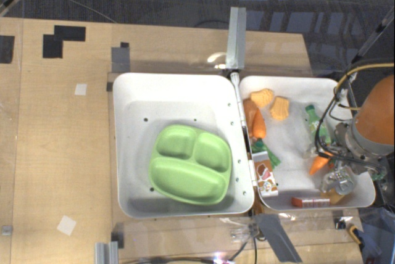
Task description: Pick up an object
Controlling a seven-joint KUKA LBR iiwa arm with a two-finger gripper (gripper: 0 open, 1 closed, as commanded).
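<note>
Over the right bin's (290, 85) near-right corner hovers the hand (338, 182), low among the clutter; cannot tell its spread. Just left of it lies a small orange piece (318, 163), long axis slanting up-right, probably the nearest pick. Below, along the front wall, rests a red stick (310, 201), lengthwise left-right. Holds 1 green tray (191, 163) in the left bin (133, 133).

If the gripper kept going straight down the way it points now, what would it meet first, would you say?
Probably the small orange piece beside the gripper, or the right bin floor next to it; depth from this slanted view is unclear, so I cannot be sure which.
</note>
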